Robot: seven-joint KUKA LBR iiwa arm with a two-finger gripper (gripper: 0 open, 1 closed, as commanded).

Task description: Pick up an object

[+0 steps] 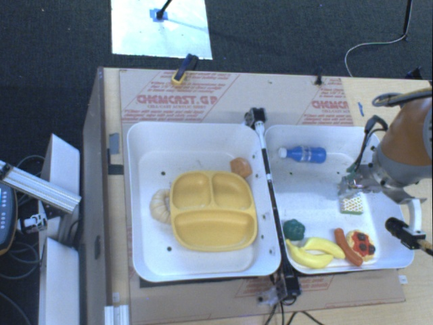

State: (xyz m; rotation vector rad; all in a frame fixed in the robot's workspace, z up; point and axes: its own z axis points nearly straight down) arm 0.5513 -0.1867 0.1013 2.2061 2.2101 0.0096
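Observation:
My gripper [353, 187] hangs over the right side of the right bin [318, 135], at the end of the arm reaching in from the right. Directly below it, touching or nearly touching, lies a small pale checkered piece [352, 204]. Whether the piece is gripped cannot be made out. Elsewhere in this bin are a blue bottle [304, 154] lying on its side at the back, a dark green lump [293, 229], a yellow banana [314, 252], a red sausage [347, 247] and a pizza slice [362, 243] along the front.
The left bin [145, 181] holds a yellow divided tray [213, 208], with a beige ridged item [160, 206] at its left edge and an orange-brown lump [240, 166] at its back right corner. A ridge [268, 181] separates the two bins.

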